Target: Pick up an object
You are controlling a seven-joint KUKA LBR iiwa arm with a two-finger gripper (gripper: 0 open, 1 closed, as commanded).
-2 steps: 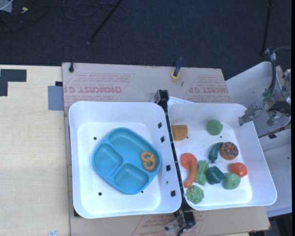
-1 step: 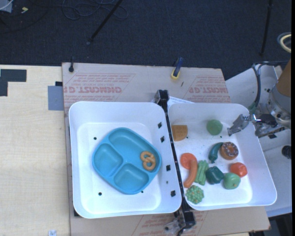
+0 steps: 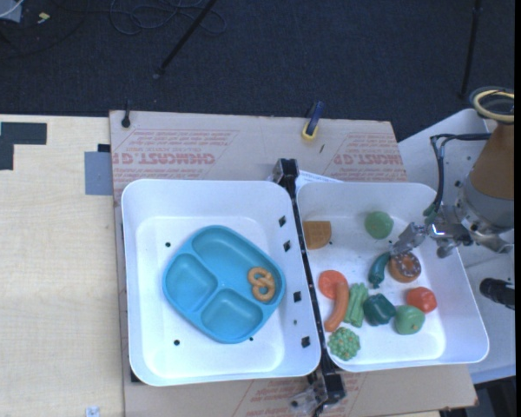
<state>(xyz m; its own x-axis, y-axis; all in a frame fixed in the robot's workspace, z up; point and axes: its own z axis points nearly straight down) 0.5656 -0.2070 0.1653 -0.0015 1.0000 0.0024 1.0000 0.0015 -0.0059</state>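
Gripper (image 3: pixel 407 243), state unclear, above right bin (image 3: pixel 451 347); mirrored lettering on cardboard (image 3: pixel 243 150) illegible.

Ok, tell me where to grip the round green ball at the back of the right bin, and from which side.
Grip the green ball across its middle, coming straight down from above. It is round and sits apart from the other toys, with bare bin floor around it, so any finger direction probably fits.

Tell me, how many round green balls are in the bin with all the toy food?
2. One green ball sits near the right bin's far side. The other green ball lies near its front right, beside a red piece. More could hide under other pieces.
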